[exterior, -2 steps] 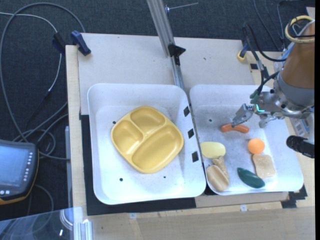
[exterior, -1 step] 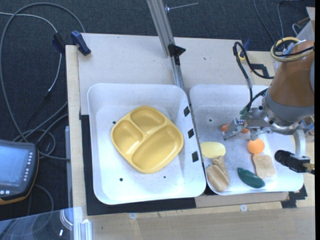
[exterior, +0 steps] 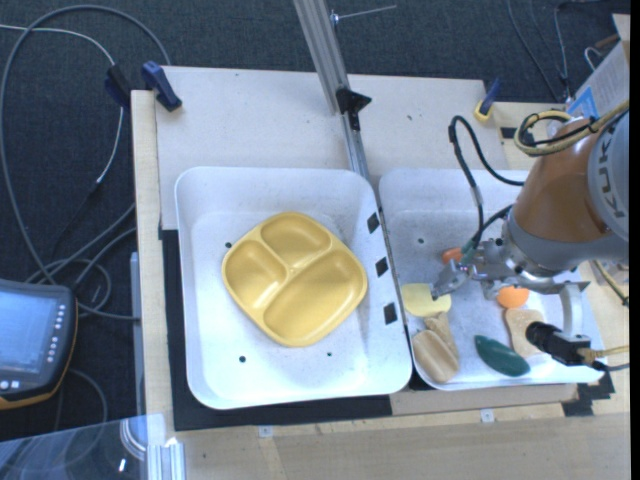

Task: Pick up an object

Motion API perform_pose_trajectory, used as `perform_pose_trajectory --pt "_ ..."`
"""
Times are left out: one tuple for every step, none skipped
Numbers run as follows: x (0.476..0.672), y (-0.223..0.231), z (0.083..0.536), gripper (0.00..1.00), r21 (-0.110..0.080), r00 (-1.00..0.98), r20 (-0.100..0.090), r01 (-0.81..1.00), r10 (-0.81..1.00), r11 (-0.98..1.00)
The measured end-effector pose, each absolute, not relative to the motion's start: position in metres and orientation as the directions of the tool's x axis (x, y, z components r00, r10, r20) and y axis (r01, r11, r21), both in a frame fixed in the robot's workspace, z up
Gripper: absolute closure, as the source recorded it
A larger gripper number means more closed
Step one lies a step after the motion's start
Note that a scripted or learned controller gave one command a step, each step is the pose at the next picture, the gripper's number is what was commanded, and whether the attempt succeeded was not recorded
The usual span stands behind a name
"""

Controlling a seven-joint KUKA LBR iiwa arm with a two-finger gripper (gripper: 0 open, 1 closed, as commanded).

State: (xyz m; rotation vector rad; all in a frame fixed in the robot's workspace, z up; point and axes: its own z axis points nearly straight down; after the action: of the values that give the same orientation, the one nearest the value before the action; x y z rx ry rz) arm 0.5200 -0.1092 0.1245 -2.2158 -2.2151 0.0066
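Camera view, looking down at a slant. Pale bench top point(exterior: 260, 108), speckled, carrying two shallow white bins side by side; dark carpeted floor point(exterior: 200, 18) around it, crossed by looping black cables. Blue clamp point(exterior: 160, 85) at the bench's far left corner, a second blue and yellow one point(exterior: 488, 100) at the far right edge. Slanted metal rail point(exterior: 320, 28) running down from the top to the seam between the bins. Screen device with orange rim point(exterior: 30, 343) on the floor at left. Left bin point(exterior: 200, 198): yellow divided plate point(exterior: 293, 278), three compartments, lying flat near the middle. Right bin point(exterior: 420, 193): small objects gathered along the near side — pale yellow piece point(exterior: 426, 302), tan wooden piece point(exterior: 436, 353) just below it, dark green object point(exterior: 500, 355), orange ball point(exterior: 512, 295), another tan piece point(exterior: 522, 328) beside it. Arm point(exterior: 570, 208) reaching in from the right, orange band above the wrist. Gripper point(exterior: 447, 282) low over the right bin, tip just above the pale yellow piece, touching or nearly so; cannot tell how far apart the jaws stand, nor whether anything sits between them.
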Motion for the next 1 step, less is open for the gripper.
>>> perform_pose_trajectory --pt "0.5190 -0.1084 0.0903 0.00 -0.006 0.000 0.003 1.000 1.000 0.000"
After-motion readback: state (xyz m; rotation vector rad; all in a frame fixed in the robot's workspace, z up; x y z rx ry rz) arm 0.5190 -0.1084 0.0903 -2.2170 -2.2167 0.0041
